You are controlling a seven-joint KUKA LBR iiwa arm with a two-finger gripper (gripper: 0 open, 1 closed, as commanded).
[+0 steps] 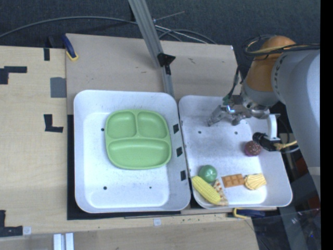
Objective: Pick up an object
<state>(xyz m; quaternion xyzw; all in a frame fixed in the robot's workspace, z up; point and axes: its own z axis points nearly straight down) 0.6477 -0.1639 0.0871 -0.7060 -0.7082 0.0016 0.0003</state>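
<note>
The gripper [221,116], fingers spread and holding nothing, hovers over bare floor in the right bin [208,137], whose near edge crowds corn [206,189], green ball [208,173], waffle [232,180] and a dark red, blurry lump [253,148].

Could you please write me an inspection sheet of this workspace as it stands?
Surface: wooden bench bearing left bin and right bin.
Job's things: in the right bin, corn cob, green ball, orange waffle piece, yellow piece, dark red ball.
Clutter: green divided plate in the left bin.
Grippers: claw over the right bin's far end, holding nothing.
Cables: thin cables behind the bench.
Surroundings: grey metal post.
</note>
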